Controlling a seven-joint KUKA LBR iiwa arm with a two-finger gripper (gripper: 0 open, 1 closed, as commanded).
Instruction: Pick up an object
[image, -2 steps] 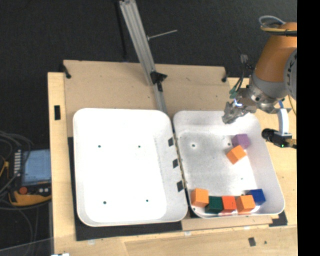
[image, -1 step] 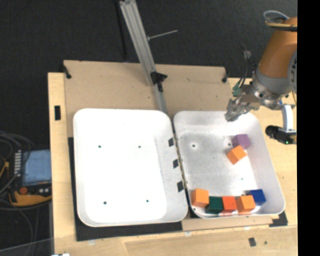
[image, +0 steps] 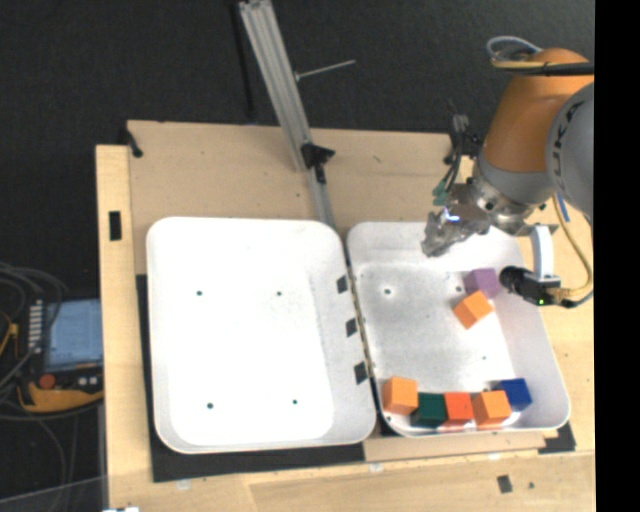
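My gripper (image: 438, 243) hangs over the far edge of the right bin (image: 420, 320), pointing down, with nothing seen between its fingers. A purple block (image: 483, 280) and an orange block (image: 473, 309) lie just right of and nearer than the gripper, touching each other. Along the bin's near wall sits a row of blocks: orange (image: 401, 394), dark green (image: 431, 408), orange-red (image: 458, 406), orange (image: 491, 406) and blue (image: 515, 392).
The left bin (image: 250, 330) lies beside the right one. A slanted metal rail (image: 290, 110) runs from the top down to the gap between the bins. A black cable connector (image: 525, 283) hangs by the right bin's rim.
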